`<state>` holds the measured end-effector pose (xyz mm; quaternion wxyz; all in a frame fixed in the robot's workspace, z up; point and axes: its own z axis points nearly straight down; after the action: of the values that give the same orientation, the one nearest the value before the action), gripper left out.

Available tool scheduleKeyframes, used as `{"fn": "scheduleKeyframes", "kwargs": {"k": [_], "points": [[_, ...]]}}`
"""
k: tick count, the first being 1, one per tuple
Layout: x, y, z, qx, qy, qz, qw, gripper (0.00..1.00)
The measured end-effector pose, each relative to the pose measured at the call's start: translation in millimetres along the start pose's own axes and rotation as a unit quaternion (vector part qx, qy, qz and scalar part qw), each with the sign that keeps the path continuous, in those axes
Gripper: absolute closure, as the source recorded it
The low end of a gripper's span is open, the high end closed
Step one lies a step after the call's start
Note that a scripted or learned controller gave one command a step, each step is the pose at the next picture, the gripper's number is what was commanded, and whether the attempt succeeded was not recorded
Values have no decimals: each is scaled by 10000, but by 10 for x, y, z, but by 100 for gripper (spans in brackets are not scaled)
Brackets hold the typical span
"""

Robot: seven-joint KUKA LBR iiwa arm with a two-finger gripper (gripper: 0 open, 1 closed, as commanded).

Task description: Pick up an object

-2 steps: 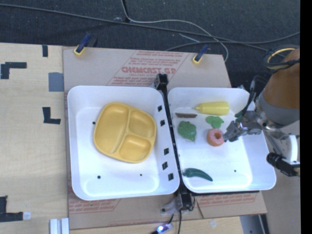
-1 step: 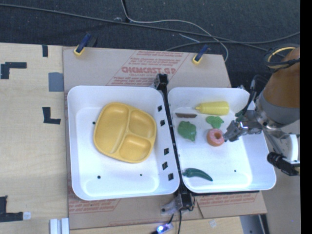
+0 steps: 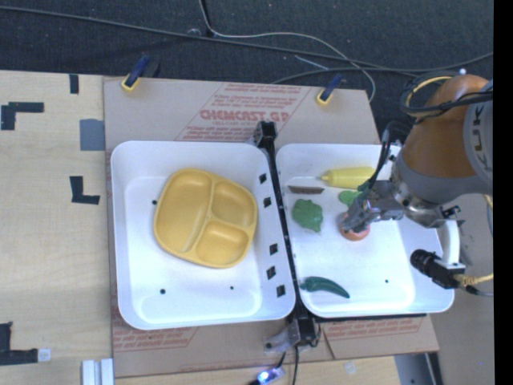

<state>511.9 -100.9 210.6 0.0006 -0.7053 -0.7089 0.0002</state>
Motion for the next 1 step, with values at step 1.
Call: {"fn": "scheduleKeyframes", "kwargs": {"k": [1], "points": [[540,177,54,4,5,-10,10000,100]]}}
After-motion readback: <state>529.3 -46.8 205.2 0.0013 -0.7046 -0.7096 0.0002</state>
